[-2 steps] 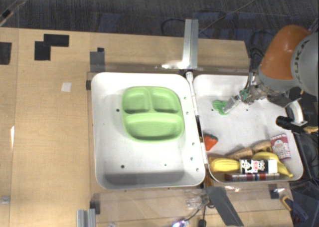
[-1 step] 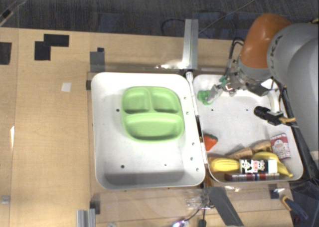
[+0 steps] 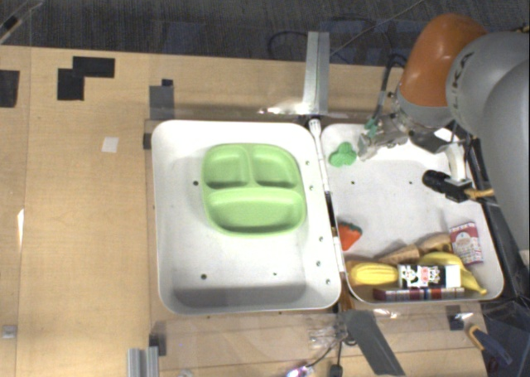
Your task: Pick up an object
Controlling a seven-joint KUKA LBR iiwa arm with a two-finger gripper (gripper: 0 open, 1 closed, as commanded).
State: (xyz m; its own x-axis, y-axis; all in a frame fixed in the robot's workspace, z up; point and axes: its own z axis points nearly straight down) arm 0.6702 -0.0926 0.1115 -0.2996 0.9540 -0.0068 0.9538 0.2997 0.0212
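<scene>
My gripper (image 3: 370,140) hangs at the far left corner of the right bin (image 3: 397,201), reaching in from the right under the orange-banded wrist. A small green object (image 3: 340,154) lies just to its left on the bin floor, close to the gripper's tip; whether they touch is unclear. Nothing shows in the gripper's grasp. Along the bin's near wall lie a yellow banana (image 3: 377,273), a black-and-white carton (image 3: 421,276), a tan wooden piece (image 3: 414,248) and a small red-and-white box (image 3: 466,242). A red and orange toy (image 3: 349,235) rests by the left wall.
The left bin (image 3: 178,276) holds a green divided plate (image 3: 252,186) near its middle. A metal post (image 3: 317,69) stands behind the seam between the bins. The middle of the right bin's floor is bare white.
</scene>
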